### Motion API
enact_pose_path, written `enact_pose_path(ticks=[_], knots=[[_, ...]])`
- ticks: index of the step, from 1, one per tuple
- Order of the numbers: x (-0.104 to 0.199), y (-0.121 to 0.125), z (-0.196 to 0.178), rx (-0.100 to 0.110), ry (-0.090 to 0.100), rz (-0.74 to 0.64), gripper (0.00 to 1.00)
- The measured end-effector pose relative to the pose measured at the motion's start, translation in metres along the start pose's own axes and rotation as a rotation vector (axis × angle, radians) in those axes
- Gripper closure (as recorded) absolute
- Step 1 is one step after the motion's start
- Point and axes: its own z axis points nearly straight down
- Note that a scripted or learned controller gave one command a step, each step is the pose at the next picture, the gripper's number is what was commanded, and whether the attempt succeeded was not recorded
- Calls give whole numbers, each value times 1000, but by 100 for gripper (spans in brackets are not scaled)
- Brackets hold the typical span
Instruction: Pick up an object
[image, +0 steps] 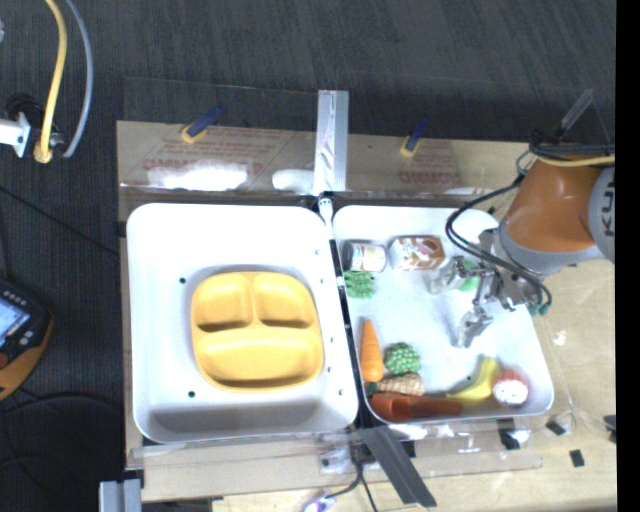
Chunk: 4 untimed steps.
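My gripper hangs low over the right bin, above bare white floor near its right side, and no object shows in it. Just below it lie a yellow banana and a red-and-white strawberry. Along the bin's left side sit an orange carrot, a green bunch, a tan waffle piece and a red sausage. At the far end are a small can, a brown packaged item and green broccoli.
The left bin holds a yellow divided tray. The arm's orange band and its black cables reach in over the right bin's far right corner. A metal post stands behind the bins.
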Motion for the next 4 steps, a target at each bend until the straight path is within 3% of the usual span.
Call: enact_pose_path(ticks=[1, 2, 3, 4], knots=[[-51, -4, 0, -6, 29, -27, 0], [-56, -3, -1, -2, 35, -63, 0], [44, 23, -1, -3, 5, 0, 0], [-30, 37, 0, 1, -2, -28, 0]])
